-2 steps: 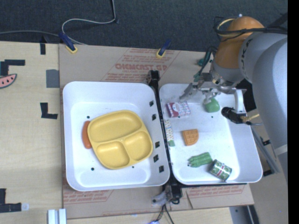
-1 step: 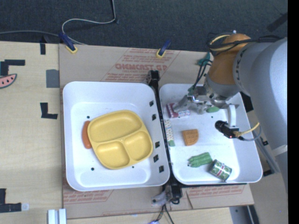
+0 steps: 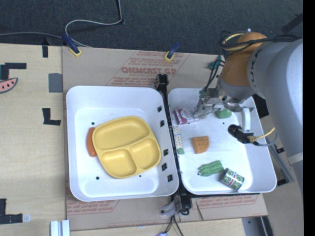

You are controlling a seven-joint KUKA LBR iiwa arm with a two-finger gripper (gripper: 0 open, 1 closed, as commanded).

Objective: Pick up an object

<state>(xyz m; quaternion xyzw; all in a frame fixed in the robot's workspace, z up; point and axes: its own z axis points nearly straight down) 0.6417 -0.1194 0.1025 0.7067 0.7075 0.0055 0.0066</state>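
Cardboard covers the surface under two bins. Low in the right bin [image 3: 261, 178], the gripper [image 3: 199, 109] hangs beside a red-and-white packet [image 3: 181, 116]; its state cannot be told. A clean pick probably needs it centred over the packet, clear of the wall.

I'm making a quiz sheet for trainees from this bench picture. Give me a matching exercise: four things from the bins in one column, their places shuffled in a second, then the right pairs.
Things:
1. yellow divided tray
2. green can
3. orange waffle piece
4. gripper

Places:
A. near front corner of the right bin
B. back of the right bin, over a red-and-white packet
C. left bin
D. middle of the right bin

Pairs: 1-C, 2-A, 3-D, 4-B
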